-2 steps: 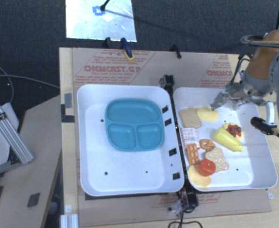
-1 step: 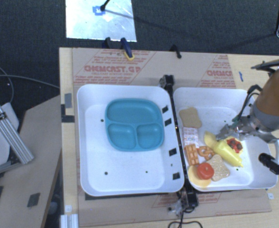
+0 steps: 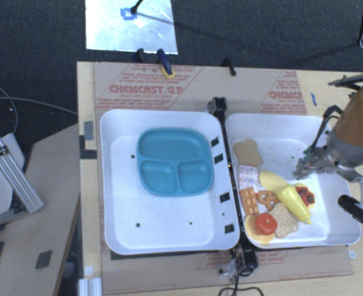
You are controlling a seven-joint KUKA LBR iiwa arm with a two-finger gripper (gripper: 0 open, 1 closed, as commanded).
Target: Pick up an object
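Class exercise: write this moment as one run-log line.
arm: over right white bin | gripper: low, beside yellow toy banana, nothing seen held | blue plastic divided tray: left white bin

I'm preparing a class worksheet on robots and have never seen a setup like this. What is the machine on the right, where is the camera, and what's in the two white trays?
One camera looks down at a slant on a bench. The grey and orange shape is a robot arm; its gripper hangs over the right bin, with nothing seen held. That bin holds toy food: a tomato, a banana, a pretzel, a waffle and bread slices. The left bin holds a blue divided plate.
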